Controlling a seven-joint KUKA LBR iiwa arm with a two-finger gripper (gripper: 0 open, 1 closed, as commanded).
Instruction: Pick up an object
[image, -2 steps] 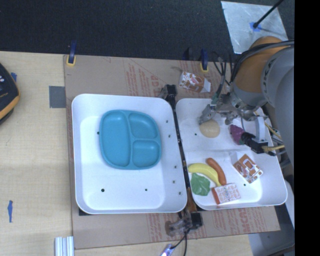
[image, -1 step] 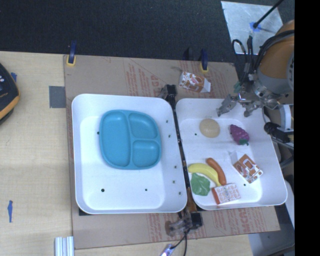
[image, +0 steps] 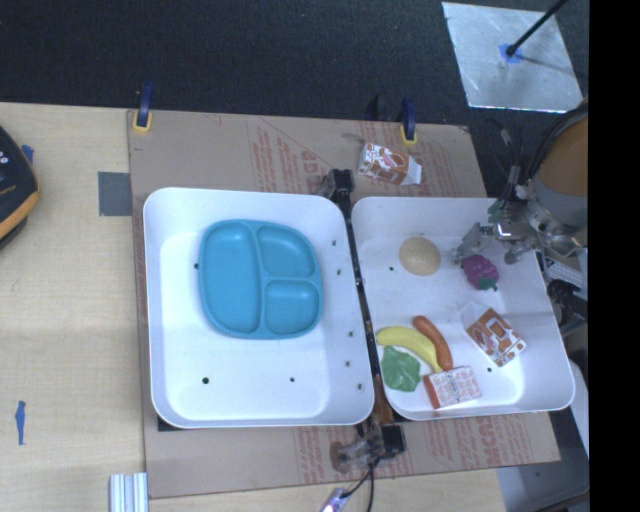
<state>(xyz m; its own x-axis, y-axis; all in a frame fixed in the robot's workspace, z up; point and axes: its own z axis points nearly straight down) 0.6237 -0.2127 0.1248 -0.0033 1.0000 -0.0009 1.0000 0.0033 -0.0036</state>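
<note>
Brown cardboard (image: 250, 150) covers the bench, clamped at its far edge, and two white bins sit on it side by side. The left bin (image: 180, 390) holds a blue divided plate (image: 260, 277). The right bin (image: 540, 385) holds a beige ball (image: 420, 255), a purple toy (image: 479, 270), a banana (image: 410, 343), a sausage (image: 433, 341), a green piece (image: 401, 370) and two red-and-white packets (image: 495, 336), one near the right wall and the other (image: 453, 387) at the near edge. A third packet (image: 389, 164) lies on the cardboard beyond the bins.

From the right the arm reaches in low over the right bin's far right corner, its orange band (image: 568, 160) at the frame's edge and the wrist angled down toward the left. The gripper (image: 490, 238) hangs with its metal fingers (image: 470, 246) spread apart, nothing between them. It sits just above the purple toy and right of the beige ball; whether a fingertip touches the toy cannot be told.
</note>
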